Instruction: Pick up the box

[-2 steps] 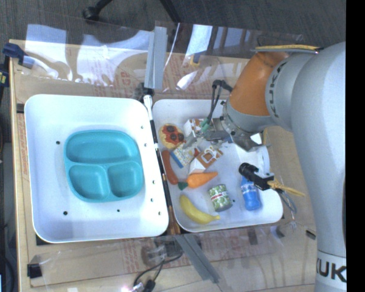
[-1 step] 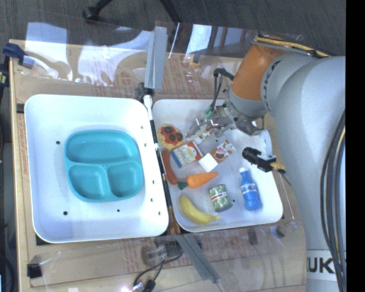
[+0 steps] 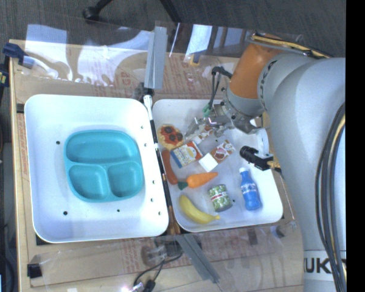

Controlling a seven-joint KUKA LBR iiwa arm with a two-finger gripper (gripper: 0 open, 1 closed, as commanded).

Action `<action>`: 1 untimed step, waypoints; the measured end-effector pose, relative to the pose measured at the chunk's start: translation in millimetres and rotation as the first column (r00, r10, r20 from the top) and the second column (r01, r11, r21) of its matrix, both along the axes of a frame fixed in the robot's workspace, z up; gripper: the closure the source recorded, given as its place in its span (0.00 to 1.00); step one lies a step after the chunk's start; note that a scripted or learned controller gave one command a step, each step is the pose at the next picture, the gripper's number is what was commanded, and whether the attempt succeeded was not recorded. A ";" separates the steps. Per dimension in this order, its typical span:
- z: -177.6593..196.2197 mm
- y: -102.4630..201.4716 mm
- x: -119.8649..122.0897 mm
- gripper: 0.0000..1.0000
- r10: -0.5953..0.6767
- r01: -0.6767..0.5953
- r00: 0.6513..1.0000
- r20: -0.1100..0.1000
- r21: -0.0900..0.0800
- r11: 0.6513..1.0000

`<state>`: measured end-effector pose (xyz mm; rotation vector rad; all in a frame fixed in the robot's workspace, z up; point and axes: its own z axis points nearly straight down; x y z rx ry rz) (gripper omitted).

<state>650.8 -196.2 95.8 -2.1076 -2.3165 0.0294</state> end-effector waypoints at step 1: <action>-0.3 9.1 -0.4 0.00 0.004 -0.004 1.000 0.000 -0.002 1.000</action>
